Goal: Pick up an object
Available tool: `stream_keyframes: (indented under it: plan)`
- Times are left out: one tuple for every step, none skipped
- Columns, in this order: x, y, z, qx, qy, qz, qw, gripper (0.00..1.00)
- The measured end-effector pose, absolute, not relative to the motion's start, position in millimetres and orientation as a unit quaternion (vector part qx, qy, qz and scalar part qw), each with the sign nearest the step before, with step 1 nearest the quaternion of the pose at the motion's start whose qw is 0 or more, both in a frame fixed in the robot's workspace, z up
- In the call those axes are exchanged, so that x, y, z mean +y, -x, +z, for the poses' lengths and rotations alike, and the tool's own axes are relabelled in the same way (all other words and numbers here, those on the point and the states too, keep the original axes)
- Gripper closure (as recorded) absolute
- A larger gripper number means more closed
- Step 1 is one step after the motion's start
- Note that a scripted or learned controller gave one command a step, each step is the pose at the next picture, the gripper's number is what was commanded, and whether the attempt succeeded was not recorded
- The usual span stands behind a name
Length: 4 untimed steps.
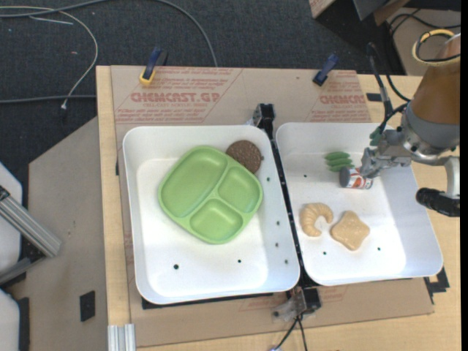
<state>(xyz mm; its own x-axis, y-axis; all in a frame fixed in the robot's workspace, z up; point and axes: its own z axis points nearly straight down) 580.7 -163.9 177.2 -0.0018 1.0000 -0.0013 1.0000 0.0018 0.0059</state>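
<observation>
In the right bin (406, 268) lie a green pod-like piece (337, 159), a small red and white can (357, 182) on its side, a tan croissant (316, 219) and a beige bread piece (350, 230). My gripper (369, 167) hangs low over the bin's upper middle, right at the can's upper right end and just right of the green piece. Its tip partly covers the can, and I cannot make out whether it touches it. The croissant and the bread lie apart from the gripper, toward the front.
The left bin (183, 278) holds a green divided plate (210, 194) with a brown round cookie (244, 153) at its upper right edge. A black divider (281, 196) runs between the bins. Blue clamps (152, 65) pin the cardboard at the back.
</observation>
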Motion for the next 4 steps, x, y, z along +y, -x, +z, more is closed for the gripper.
stream_keyframes:
  plan:
    - [-164.1,-582.2,231.6,0.708,-0.706,0.0018,0.003,1.00]
    - [-103.8,-585.3,230.4,0.709,-0.705,0.0007,-0.002,1.00]
    - [-52.0,-583.4,221.2,0.709,-0.705,0.0000,-0.003,1.00]
    - [5.3,-578.1,231.6,0.710,-0.704,0.0010,-0.002,1.00]
